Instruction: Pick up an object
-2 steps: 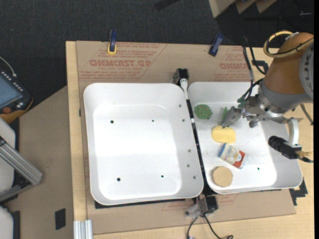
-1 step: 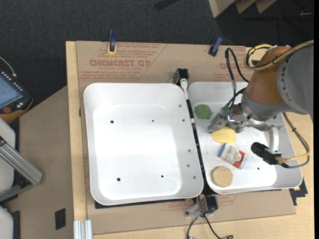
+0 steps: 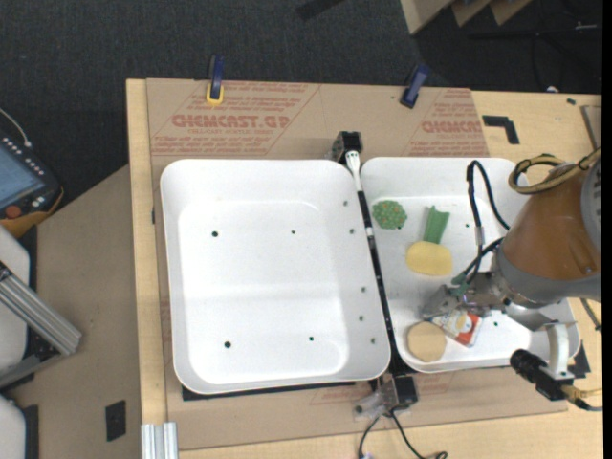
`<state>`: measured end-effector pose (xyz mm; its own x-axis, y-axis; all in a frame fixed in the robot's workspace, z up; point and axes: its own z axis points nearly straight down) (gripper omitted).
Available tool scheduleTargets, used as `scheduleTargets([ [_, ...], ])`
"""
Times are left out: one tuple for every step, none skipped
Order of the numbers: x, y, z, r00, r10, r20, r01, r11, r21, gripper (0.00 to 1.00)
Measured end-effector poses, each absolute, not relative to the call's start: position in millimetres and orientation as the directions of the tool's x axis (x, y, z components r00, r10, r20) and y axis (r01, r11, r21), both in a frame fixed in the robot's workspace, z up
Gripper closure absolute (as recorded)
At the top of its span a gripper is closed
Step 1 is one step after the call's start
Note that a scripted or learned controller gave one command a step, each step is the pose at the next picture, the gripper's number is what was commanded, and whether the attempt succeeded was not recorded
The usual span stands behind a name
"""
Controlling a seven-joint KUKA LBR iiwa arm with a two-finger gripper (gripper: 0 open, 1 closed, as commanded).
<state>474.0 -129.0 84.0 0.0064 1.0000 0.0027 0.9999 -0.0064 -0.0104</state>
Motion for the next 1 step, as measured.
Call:
scheduleTargets([
  [480.5,-127.2,95.0,0.001,1.0,0.0,1.0,-0.001,0.003,1.0],
])
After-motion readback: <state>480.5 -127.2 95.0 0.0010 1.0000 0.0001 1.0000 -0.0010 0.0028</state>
